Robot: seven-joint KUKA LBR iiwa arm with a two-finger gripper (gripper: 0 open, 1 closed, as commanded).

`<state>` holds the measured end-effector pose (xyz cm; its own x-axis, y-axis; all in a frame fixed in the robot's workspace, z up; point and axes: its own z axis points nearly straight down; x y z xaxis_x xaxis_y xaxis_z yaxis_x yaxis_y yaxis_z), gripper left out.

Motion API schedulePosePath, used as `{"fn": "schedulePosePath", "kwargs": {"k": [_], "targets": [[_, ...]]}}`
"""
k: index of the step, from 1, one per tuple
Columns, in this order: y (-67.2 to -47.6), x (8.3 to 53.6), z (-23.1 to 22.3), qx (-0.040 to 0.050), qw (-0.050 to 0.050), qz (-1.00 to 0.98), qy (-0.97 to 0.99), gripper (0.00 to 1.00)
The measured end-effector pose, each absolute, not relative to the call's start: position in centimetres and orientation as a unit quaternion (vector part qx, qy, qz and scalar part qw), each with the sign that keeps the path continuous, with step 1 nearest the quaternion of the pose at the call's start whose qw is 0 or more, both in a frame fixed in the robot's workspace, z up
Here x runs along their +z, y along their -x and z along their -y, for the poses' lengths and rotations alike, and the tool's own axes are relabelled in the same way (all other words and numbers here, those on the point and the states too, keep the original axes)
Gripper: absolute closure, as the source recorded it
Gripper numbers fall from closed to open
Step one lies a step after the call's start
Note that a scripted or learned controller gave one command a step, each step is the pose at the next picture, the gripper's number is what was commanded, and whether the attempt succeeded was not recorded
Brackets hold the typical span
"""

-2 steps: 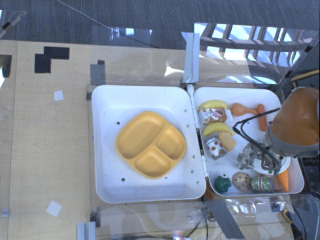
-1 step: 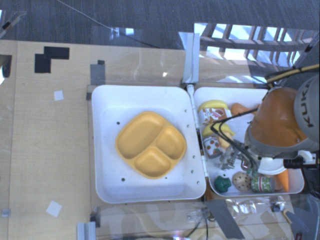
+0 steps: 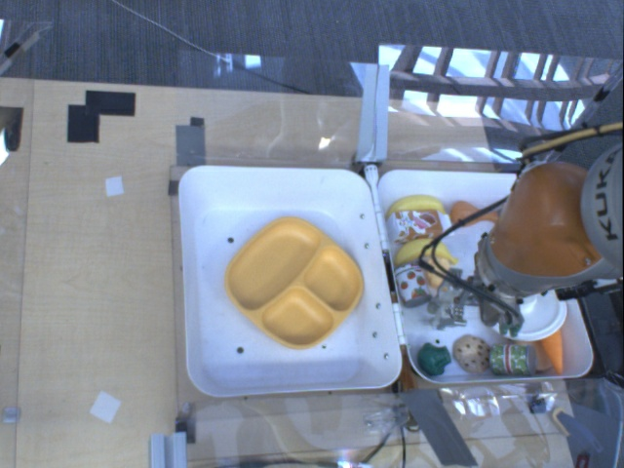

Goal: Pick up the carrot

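gripper (image 3: 450, 312) low in right bin (image 3: 583, 359), carrot (image 3: 553, 351) near its corner

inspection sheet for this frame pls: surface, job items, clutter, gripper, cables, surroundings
Surface: wooden bench bearing two white bins side by side, left bin and right bin.
Job's things: carrot lies at the right bin's near right corner, partly under the arm; another orange piece sits at the far side, too hidden to identify.
Clutter: yellow divided plate in the left bin; in the right bin a banana, a small can, a green item, a speckled ball.
Grippers: gripper low over the right bin's middle; finger state not readable.
Cables: black cable looping from the wrist across the right bin.
Surroundings: black tape marks on the bench, dark floor beyond.
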<state>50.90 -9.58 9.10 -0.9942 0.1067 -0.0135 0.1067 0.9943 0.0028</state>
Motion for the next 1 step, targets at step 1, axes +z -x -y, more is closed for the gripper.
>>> {"fn": "schedulePosePath", "kwargs": {"k": [1], "targets": [[-49.53,9.18,9.09,-0.0028,0.013,-0.996,0.093,1.0]]}}
